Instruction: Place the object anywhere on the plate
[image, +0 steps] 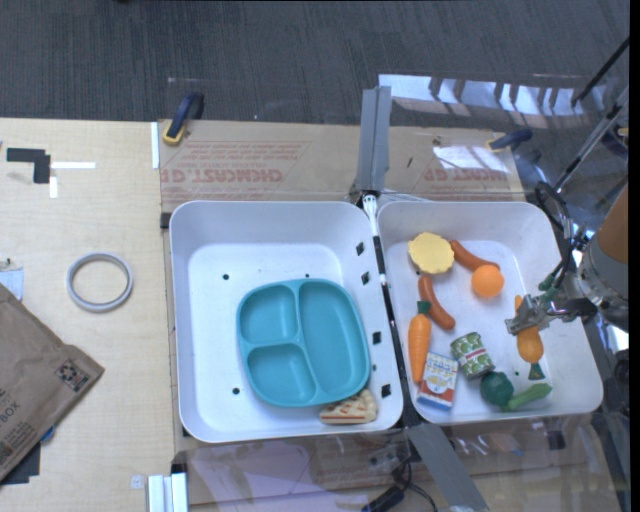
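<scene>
A teal divided plate (300, 340) lies in the left bin (200, 300), with nothing on it. My gripper (528, 320) hangs low over the right side of the right bin (540, 235), coming in from the right edge. Just below its tip lies a small orange-yellow toy piece (530, 348); whether the gripper touches it I cannot tell. Nothing is visibly held. Other toy foods lie in the right bin: a yellow piece (432, 252), an orange ball (487, 281), a sausage (435, 302), a carrot (418, 347), a green can (468, 352) and a small carton (438, 380).
A toast-like piece (350, 409) rests against the plate's front edge in the left bin. A dark green ball (495, 388) and a green pod (528, 396) sit at the right bin's front. A tape roll (100, 281) and brown packaging (35, 385) lie on the bench at left.
</scene>
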